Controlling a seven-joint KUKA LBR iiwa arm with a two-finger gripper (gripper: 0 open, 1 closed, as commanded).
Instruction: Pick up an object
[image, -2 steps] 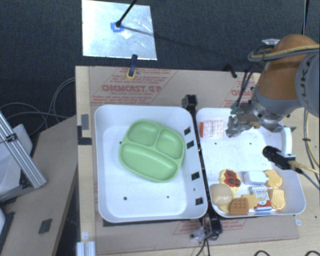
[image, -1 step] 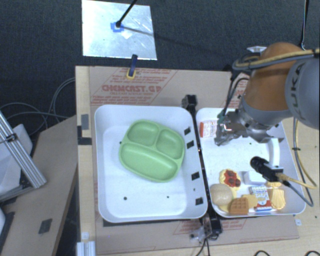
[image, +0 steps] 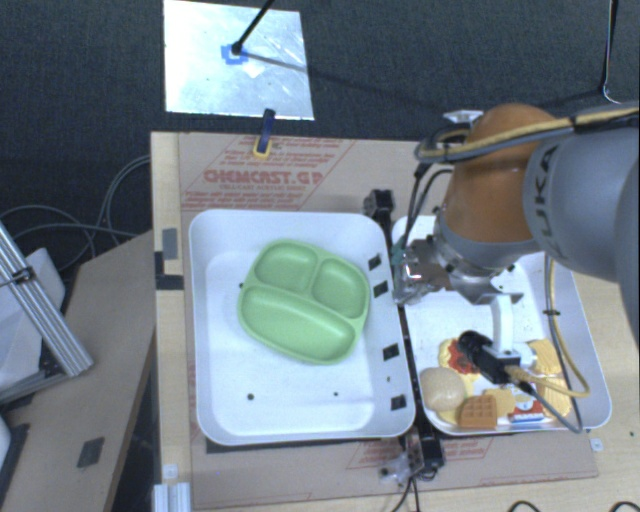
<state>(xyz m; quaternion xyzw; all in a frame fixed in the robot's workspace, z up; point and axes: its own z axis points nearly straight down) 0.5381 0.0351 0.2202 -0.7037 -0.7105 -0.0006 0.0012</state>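
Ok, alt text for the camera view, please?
The arm hangs over the right bin, above toy food bunched at its near edge: a pale roll, a waffle. A green divided plate lies in the left bin.

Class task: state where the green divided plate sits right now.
The green divided plate lies near the middle of the camera view's left white bin; the right bin beside it holds the toy waffle.

I see the arm (image: 515, 190) hanging over the right bin (image: 430, 325), whose near end holds toy food: a pale roll (image: 443, 388) touching a waffle (image: 480, 410). In the left bin (image: 220, 380) a green divided plate (image: 305, 300) lies flat.
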